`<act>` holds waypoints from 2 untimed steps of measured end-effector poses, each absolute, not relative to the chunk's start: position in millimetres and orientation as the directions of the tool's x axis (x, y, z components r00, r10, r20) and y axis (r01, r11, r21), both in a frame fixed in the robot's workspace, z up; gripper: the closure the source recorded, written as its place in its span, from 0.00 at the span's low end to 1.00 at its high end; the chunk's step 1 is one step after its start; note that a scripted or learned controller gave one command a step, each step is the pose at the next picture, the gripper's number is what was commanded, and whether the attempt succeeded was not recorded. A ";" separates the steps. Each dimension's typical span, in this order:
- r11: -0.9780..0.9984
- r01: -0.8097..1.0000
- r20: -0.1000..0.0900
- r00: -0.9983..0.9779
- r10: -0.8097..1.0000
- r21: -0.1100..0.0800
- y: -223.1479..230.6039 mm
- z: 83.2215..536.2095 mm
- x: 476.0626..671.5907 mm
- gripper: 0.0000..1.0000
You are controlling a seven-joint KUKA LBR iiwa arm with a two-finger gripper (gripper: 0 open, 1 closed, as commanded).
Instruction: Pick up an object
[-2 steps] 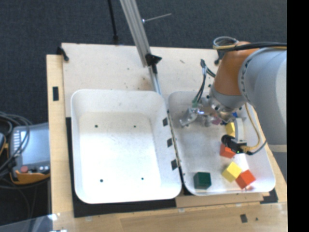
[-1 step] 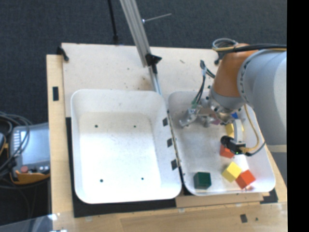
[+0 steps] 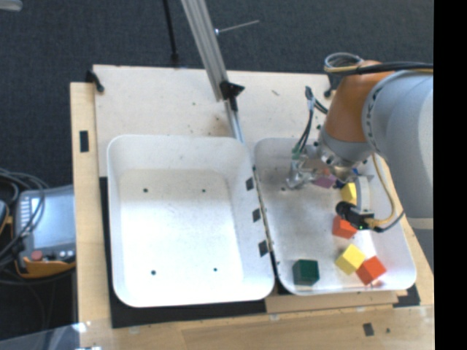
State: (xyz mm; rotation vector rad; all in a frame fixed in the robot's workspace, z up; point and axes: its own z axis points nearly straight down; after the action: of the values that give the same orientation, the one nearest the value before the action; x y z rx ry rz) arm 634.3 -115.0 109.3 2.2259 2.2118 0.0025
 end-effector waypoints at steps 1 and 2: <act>-0.004 1.000 -0.001 0.004 1.000 0.006 -118.8 153.4 635.0 1.00; -0.003 1.000 -0.001 0.003 1.000 0.006 -122.2 197.9 634.4 1.00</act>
State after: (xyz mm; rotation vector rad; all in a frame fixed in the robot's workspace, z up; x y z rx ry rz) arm 634.4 -122.2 197.9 2.2204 2.2147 0.0056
